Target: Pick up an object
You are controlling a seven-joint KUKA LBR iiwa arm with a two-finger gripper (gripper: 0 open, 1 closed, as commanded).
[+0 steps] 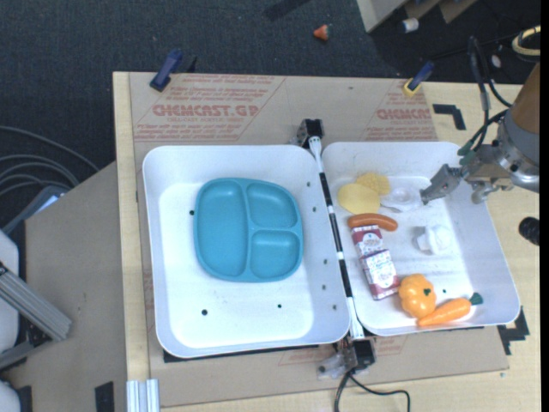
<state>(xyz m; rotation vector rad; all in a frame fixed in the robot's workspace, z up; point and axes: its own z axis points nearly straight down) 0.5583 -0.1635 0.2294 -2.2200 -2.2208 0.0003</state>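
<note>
The right bin [497, 256] holds several toy foods. Two yellow chips [362, 195] lie at its upper left, with a red sausage [373, 222] just below them. Further down are a red packet [376, 261], an orange pepper [416, 294] and a carrot [446, 312]. A small white piece [433, 239] rests mid-bin, and another white piece [396, 200] lies beside the chips. My gripper [457, 189] hangs over the bin's upper right part, open, with nothing between its fingers. One fingertip [433, 190] is close to the white piece by the chips.
The left bin [167, 256] carries a blue divided plate [249, 228]. A black divider rail [330, 230] runs between the bins. Cables [485, 84] trail at the upper right near the arm. The bins sit on a brown board [214, 110].
</note>
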